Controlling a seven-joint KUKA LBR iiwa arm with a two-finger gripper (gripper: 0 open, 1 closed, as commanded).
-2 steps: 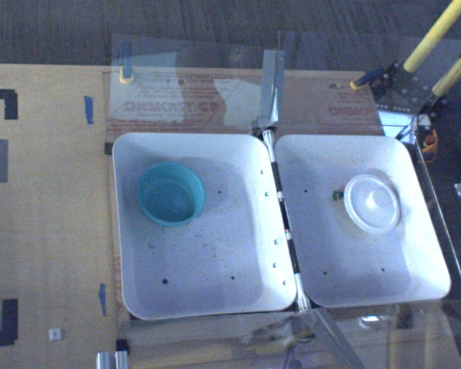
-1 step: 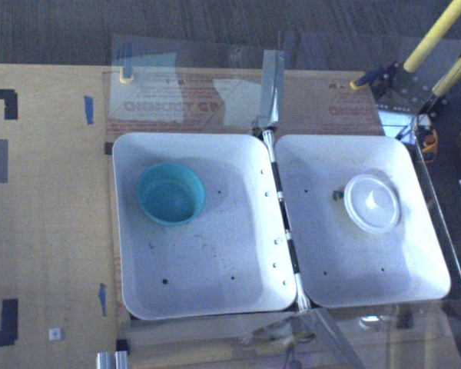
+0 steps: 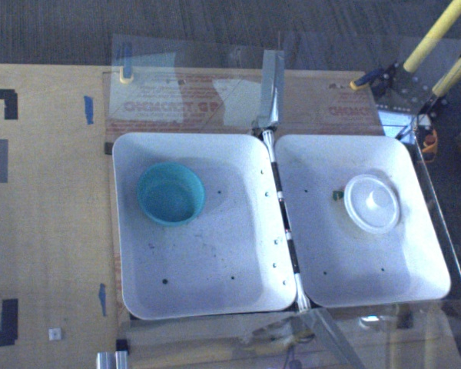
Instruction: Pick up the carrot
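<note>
Though tiny, green speck [image 3: 337, 196] beside plate [image 3: 373, 203]

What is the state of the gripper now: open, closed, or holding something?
Gripper: cannot be told. The round teal bowl and the round white lid lie free in the white bins.

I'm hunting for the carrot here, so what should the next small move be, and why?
Probably bring the arm over the right bin, above the small green bit beside the white dish. It may be the carrot's top, though it's too small to tell; the left bin holds a teal bowl.
</note>
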